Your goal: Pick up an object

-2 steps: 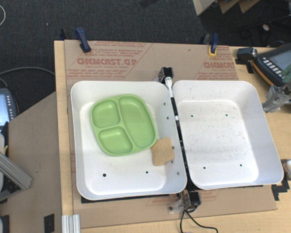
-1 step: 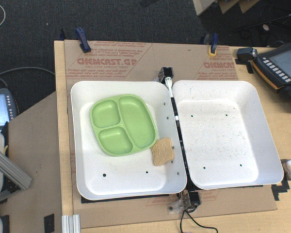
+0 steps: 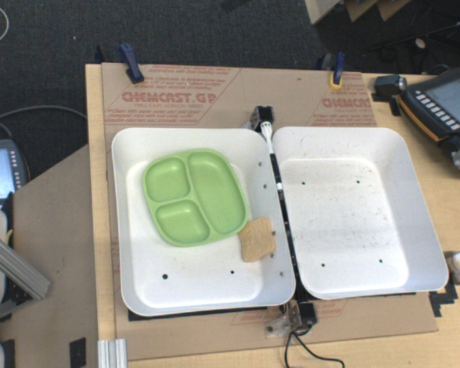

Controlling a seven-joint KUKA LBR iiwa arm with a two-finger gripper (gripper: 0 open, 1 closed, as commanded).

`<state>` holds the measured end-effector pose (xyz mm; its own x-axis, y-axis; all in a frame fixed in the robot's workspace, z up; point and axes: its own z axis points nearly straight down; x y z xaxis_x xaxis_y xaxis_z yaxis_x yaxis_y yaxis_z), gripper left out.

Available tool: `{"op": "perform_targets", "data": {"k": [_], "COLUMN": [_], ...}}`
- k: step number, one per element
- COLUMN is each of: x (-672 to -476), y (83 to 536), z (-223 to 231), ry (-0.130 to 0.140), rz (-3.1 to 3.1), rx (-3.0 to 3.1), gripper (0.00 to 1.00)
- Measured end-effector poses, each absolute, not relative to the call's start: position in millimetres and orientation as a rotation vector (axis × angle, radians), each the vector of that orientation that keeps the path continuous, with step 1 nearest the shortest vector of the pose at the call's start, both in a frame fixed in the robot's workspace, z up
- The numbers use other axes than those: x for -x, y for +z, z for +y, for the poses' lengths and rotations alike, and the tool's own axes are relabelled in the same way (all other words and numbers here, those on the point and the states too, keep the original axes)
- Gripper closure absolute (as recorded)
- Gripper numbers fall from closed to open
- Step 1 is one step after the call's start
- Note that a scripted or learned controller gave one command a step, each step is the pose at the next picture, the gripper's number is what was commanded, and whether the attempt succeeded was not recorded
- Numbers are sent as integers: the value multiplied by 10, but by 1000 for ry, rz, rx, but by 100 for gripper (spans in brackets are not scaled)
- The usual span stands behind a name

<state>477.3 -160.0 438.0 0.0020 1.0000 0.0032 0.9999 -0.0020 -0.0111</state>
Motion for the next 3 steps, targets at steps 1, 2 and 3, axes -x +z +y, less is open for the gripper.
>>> {"op": "perform_targets", "data": {"k": [1,2,3], "x": [-5286,-4951,-5535], "y": [5391,4143,3956], "z": [-2090,-1952,-2252], "ry": [-6,8,0], "rz": [-2230,-2211,-2226], "rx": [2235,2215,2227], "gripper": [100,100,100]}}
